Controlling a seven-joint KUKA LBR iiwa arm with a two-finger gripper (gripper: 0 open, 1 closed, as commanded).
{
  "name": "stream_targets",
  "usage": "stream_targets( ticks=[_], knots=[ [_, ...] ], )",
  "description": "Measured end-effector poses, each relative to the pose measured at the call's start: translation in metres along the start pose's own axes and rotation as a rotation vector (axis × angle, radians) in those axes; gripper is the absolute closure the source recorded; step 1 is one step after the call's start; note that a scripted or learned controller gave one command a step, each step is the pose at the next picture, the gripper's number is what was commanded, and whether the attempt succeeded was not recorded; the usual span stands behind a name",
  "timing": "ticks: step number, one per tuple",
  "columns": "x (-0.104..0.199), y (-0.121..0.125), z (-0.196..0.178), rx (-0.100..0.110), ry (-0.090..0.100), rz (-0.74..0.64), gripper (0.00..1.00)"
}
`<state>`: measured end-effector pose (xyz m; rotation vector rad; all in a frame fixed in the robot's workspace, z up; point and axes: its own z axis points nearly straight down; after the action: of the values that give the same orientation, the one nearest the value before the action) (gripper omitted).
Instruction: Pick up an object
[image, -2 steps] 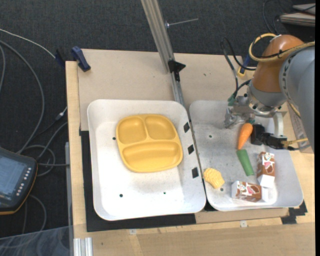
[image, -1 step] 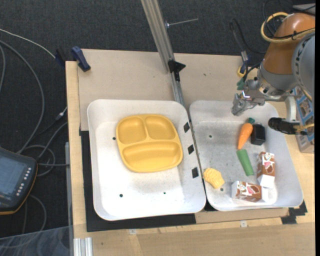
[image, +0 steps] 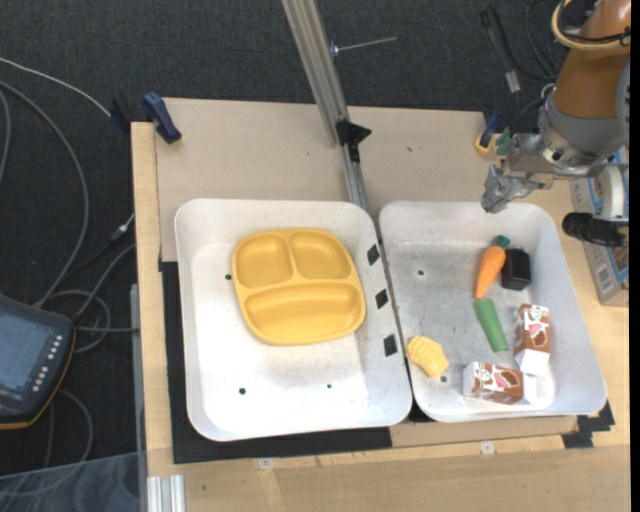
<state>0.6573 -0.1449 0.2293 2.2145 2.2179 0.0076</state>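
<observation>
My gripper (image: 497, 200) hangs over the far edge of the right bin (image: 440, 290), with nothing between its fingers. An orange carrot (image: 489, 268) lies just below it, beside a small black block (image: 516, 268). Nearer the front sit a green cucumber (image: 490, 324), a yellow corn piece (image: 428, 355), and two brown-and-white cartons (image: 534, 330) (image: 497, 382). The left bin (image: 205, 350) holds a yellow divided plate (image: 297, 285).
A slanted metal pole (image: 322, 70) rises from the bench behind the bins. Blue clamps (image: 160, 115) sit at the bench's back corners. A black divider strip (image: 380, 290) runs between the bins. Boxes (image: 608, 235) stand at the right edge.
</observation>
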Motion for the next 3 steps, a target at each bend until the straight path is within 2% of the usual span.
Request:
stream_targets(
  ticks=[1, 2, 3],
  knots=[
    [0.005, -0.001, -0.046, 0.001, 0.0, -0.001, 1.0],
    [0.059, -0.029, -0.036, 0.012, 0.005, -0.004, 1.0],
    [0.102, -0.042, -0.031, 0.011, 0.005, -0.004, 1.0]
  ],
)
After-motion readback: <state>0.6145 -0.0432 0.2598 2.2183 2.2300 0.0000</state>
